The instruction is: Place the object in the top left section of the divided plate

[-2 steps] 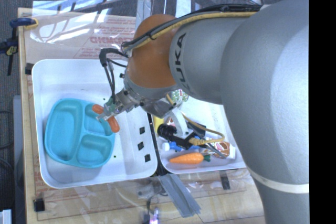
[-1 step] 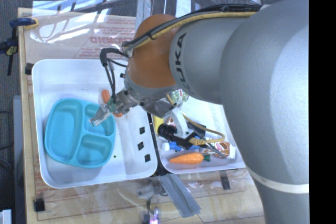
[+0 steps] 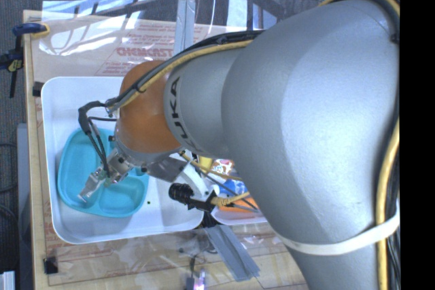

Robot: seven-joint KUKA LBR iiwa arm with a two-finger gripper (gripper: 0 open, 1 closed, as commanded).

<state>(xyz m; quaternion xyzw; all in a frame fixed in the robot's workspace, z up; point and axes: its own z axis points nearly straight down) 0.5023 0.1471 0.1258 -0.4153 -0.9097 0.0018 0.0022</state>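
A light blue divided plate [image 3: 71, 168] lies in the left white bin [image 3: 51, 112], toward its front left. My gripper [image 3: 90, 187] hangs low over the plate's middle, near a divider ridge, pointing down and to the left. The view is too small and blurred to tell what, if anything, sits at its tip. The orange band of the wrist [image 3: 139, 115] rises just behind it, and the arm hides the plate's right edge.
The big grey arm [image 3: 299, 125] covers most of the right bin. Colourful packets [image 3: 228, 168] and an orange thing [image 3: 239, 206] peek out beneath it. A clear plastic sheet with red print [image 3: 136, 44] lies behind the bins.
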